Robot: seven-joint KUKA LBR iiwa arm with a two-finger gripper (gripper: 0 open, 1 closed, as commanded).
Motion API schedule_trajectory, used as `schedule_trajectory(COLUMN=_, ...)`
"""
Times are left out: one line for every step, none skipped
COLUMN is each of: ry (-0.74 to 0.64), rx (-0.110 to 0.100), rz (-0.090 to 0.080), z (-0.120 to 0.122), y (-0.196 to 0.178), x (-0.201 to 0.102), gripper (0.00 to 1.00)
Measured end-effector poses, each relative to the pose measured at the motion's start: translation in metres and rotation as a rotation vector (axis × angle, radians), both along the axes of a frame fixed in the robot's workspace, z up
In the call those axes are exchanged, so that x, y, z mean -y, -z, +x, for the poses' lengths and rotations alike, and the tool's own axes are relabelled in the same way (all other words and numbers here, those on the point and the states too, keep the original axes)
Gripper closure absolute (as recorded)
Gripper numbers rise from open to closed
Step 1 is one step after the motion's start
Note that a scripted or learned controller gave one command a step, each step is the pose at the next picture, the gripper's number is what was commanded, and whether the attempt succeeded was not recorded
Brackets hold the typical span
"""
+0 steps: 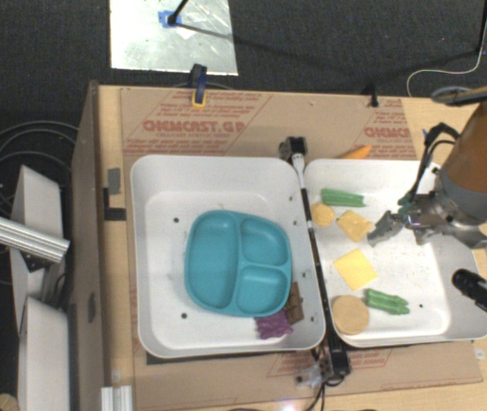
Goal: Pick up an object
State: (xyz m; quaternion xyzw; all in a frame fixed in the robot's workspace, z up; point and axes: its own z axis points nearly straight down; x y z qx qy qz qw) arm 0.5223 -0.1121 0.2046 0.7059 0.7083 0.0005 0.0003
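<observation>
The gripper [387, 228] is hovering at the frame's centre right, over the right bin [427, 315]; its opening cannot be told, and nothing is showing in its grasp. Just left of it a lumpy yellow piece [353, 224] is lying, with a flat yellow square [355, 269] below. A glossy 3-compartment teal plate [238, 264] is sitting in the left bin [162, 229].

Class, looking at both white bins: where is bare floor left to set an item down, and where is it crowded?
Free: left bin floor around the teal plate, mainly its back and left; right bin's front-right corner. Crowded: the right bin's left half, with yellow square, green pieces and gripper.
</observation>
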Motion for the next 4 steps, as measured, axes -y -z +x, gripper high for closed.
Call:
schedule_trajectory(ry=-0.003, rx=-0.002, rz=0.001, z=0.046, y=0.12, x=-0.011, gripper=0.0)
schedule_trajectory(ry=-0.002, rx=0.004, rz=-0.001, z=0.079, y=0.12, x=-0.003, gripper=0.0)
schedule_trajectory(ry=0.005, rx=-0.005, rz=0.0, z=0.021, y=0.121, x=0.009, gripper=0.0)
schedule_trajectory(ry=-0.003, rx=0.007, rz=-0.001, z=0.088, y=0.119, x=-0.001, gripper=0.0)
